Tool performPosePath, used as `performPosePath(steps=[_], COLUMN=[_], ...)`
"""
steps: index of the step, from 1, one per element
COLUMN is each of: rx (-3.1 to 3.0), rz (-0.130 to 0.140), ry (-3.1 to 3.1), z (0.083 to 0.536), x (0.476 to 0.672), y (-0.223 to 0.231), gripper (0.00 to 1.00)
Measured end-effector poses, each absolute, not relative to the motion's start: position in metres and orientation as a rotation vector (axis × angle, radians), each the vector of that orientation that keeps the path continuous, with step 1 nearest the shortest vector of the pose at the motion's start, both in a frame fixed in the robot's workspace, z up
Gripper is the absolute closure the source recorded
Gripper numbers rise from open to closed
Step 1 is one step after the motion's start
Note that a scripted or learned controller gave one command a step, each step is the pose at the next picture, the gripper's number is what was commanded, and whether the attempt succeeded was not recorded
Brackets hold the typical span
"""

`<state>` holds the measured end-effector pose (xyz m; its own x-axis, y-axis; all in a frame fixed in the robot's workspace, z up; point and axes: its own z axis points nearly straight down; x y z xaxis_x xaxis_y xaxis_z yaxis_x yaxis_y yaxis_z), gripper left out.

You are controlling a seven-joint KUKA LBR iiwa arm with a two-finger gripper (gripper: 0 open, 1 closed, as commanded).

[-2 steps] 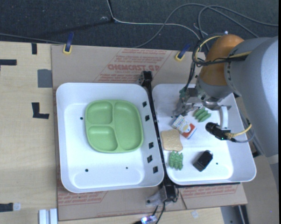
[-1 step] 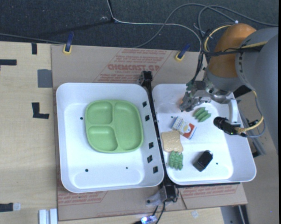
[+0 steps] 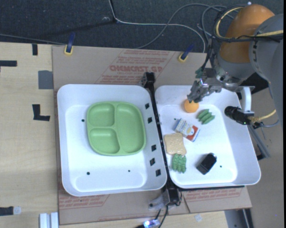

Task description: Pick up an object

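Green beans (image 3: 179, 163) and a black block (image 3: 206, 163) lay nearest, while farther back the gripper (image 3: 195, 97) hovered touching an orange ball (image 3: 191, 106), grip state unclear, nothing lifted yet.

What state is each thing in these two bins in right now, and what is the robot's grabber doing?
Gripper: low over the orange ball.
Orange ball: resting in the right bin.
Green tray: flat in the left bin.
Bread slice: lying flat.
Black block: lying apart from the rest.
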<state>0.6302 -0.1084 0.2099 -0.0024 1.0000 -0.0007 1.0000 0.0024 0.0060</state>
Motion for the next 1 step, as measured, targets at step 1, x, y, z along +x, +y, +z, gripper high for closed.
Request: performPosePath(steps=[1], rx=[2.217], rz=[0.005], ry=[2.219], z=[0.2624], x=[0.6411], y=[-0.1117], gripper=[1.0])
